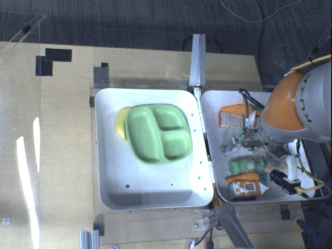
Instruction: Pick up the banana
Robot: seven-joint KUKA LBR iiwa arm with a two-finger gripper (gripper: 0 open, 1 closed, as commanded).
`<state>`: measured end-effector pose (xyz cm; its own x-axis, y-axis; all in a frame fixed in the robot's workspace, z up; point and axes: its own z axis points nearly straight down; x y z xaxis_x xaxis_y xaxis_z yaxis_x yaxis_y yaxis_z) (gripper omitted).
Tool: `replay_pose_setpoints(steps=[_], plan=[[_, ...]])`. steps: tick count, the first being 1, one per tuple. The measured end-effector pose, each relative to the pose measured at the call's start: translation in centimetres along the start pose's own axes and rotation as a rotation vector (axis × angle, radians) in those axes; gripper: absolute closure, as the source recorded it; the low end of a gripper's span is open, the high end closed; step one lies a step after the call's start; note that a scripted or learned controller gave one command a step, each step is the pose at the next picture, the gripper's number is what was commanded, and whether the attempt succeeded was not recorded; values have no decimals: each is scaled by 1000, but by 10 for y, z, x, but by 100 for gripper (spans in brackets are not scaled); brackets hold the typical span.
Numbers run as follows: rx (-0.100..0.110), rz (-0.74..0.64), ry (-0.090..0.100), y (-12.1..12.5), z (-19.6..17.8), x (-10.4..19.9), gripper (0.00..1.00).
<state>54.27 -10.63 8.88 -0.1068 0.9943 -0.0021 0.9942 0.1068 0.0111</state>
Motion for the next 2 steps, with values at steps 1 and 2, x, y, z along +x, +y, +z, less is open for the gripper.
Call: replay_pose_setpoints(steps=[1,2], plan=[[-9,-4,-1,3,-12,1,100],[-10,-22,-5,-27,-2,21,100]])
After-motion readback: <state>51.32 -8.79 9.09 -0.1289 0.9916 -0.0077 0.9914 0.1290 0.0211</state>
